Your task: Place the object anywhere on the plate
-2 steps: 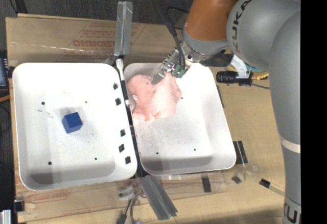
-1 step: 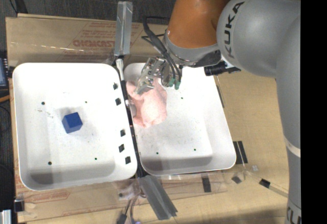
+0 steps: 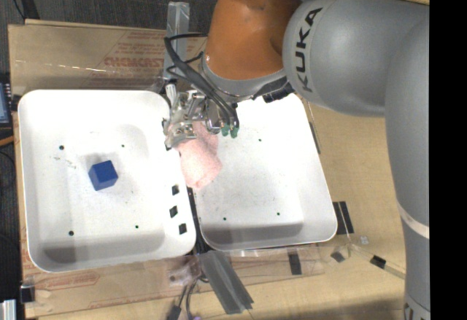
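Pink soft object point(image 3: 199, 162) lies in the right bin point(image 3: 292, 187), at its left wall, directly below the tool point(image 3: 195, 120). Its long axis runs toward the tool. Whether the tool grips it cannot be told. A blue cube point(image 3: 103, 174) sits in the left bin point(image 3: 44, 165).

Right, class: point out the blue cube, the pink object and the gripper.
blue cube point(image 3: 103, 174), camera view, on its top face.
pink object point(image 3: 201, 162), camera view, on its middle.
gripper point(image 3: 197, 122), camera view, between its fingertips.
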### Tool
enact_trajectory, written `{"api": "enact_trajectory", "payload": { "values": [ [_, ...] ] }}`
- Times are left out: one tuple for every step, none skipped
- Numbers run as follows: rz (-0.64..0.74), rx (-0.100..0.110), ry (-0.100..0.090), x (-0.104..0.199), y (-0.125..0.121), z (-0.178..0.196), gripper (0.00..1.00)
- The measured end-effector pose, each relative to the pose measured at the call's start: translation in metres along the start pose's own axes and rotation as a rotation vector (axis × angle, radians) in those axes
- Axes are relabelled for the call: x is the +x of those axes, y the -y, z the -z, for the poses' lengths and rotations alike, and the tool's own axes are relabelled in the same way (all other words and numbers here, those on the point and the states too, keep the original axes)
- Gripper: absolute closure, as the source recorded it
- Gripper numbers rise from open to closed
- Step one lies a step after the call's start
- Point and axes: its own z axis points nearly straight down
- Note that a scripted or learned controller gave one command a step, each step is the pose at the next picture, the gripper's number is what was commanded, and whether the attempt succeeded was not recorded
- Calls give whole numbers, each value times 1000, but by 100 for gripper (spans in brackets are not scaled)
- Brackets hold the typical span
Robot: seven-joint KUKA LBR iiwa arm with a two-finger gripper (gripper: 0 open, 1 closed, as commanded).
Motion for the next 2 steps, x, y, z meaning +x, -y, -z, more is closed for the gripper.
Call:
{"api": "enact_trajectory", "payload": {
  "values": [
    [3,1,1,18,-43,-7,100],
    [3,1,0,26,-84,-8,100]
  ]
}}
